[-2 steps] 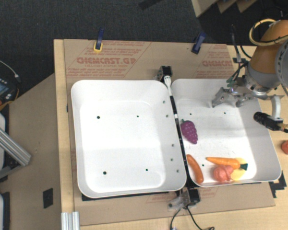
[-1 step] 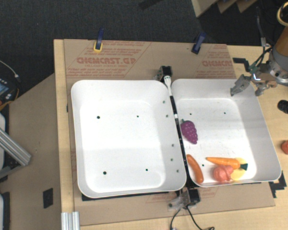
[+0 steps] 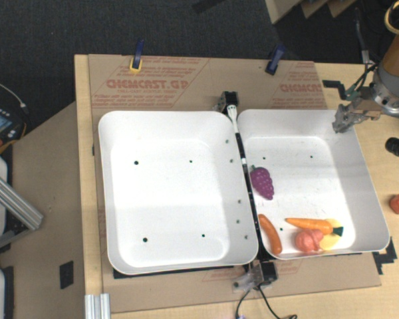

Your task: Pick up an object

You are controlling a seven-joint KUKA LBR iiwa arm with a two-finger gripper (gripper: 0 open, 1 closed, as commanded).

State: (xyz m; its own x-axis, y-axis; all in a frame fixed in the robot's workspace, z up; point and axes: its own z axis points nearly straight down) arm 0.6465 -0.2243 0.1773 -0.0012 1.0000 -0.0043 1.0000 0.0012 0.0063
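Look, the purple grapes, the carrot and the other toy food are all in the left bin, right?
Not quite. In the camera view the purple grapes, the carrot and the other toy food sit in the right bin, not the left bin.

"CHEMCAST GP" on the brown board (image 3: 153, 83)

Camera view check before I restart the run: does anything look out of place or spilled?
One small orange-red object lies on the bench outside the right white bin, past its right rim. The purple grape bunch, orange carrot and other items sit inside that bin.
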